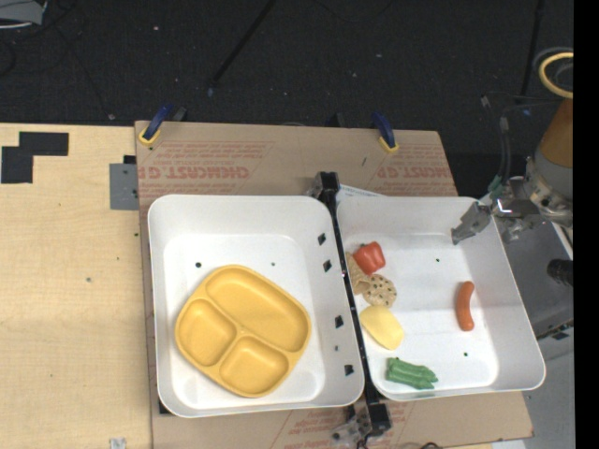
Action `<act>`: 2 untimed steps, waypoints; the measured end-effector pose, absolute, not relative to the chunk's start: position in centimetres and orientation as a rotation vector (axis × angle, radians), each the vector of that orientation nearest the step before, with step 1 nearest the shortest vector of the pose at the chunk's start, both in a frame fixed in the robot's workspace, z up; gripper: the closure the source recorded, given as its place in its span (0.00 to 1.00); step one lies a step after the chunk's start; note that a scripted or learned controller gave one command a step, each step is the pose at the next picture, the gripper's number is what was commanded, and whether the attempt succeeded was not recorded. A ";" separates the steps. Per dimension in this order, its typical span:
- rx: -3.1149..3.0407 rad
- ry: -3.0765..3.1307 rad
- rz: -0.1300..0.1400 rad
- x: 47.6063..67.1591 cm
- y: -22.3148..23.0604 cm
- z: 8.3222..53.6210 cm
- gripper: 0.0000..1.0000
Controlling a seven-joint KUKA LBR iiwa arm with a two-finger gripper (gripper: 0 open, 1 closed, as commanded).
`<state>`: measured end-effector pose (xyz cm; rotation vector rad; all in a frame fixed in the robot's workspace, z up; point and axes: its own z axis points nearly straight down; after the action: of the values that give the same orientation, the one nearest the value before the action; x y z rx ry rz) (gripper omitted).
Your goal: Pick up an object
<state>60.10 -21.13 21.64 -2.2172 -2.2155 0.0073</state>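
Dark floor and cables fill the top of the frame; below it, a plywood bench (65,279) with a cardboard sheet (281,162) clamped on by two blue-and-yellow clamps (159,124). Left white plastic bin (168,223) holds a yellow three-compartment plate (243,330). Right white bin (505,363) has the candidates: red pepper-shaped piece (370,255), speckled cookie-like piece (377,291) just below it, pale yellow oval (382,326), green bean-like bundle (410,373) near the bottom edge, orange sausage-shaped piece (464,306) lying apart at centre right. Gripper (471,224) hovers over the bin's upper right rim; can't tell whether the claw is spread or clenched, nothing visibly in it. Best target looks like the sausage: isolated, nearest. Suggest descending straight, fingers straddling its short axis.
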 end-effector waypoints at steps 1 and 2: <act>-2.221 -2.221 0.000 60.3 -21.1 22.1 0.00; -2.217 -2.219 0.004 59.4 -20.7 16.2 0.00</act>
<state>59.38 -20.72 16.25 -2.2172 -2.2190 0.0044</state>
